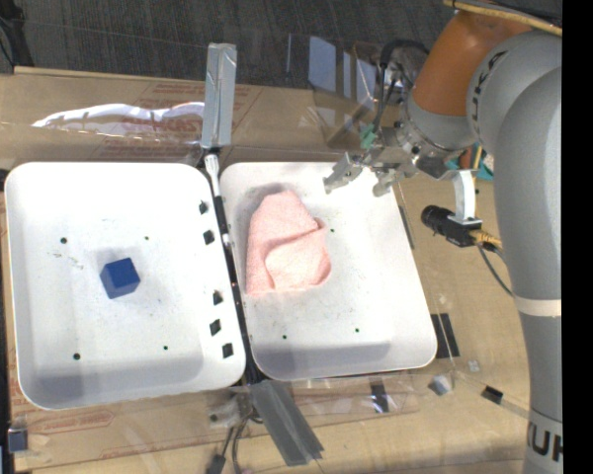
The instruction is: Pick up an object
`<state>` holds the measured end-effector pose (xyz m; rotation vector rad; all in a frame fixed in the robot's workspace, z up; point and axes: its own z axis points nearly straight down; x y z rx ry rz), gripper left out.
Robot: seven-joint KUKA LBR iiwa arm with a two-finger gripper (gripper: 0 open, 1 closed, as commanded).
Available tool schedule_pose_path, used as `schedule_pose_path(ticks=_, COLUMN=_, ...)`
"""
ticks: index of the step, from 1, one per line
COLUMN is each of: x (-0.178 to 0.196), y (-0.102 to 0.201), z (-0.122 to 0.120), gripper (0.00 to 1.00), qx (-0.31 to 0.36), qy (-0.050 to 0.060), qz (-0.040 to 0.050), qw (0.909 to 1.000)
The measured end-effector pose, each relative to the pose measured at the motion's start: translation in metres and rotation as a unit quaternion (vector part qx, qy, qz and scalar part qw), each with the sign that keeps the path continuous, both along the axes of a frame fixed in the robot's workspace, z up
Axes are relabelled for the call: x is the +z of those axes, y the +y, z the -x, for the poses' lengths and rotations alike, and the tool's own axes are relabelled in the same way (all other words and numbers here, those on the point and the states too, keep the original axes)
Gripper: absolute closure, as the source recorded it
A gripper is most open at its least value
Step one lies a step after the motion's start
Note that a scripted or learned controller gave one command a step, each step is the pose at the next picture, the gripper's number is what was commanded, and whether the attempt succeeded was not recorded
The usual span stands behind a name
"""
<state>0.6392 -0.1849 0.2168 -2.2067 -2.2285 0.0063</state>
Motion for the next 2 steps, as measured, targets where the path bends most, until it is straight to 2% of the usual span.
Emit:
schedule_pose_path(ticks=1, x=-0.124, y=0.019, z=0.018, gripper=0.0, qx=0.004, qy=-0.004, qz=0.0002, qw=1.0)
schedule_pose_path(ticks=2, x=-0.124, y=0.044, z=0.057, gripper=0.0, qx=0.05, qy=-0.003, qz=-0.0002, qw=0.9988)
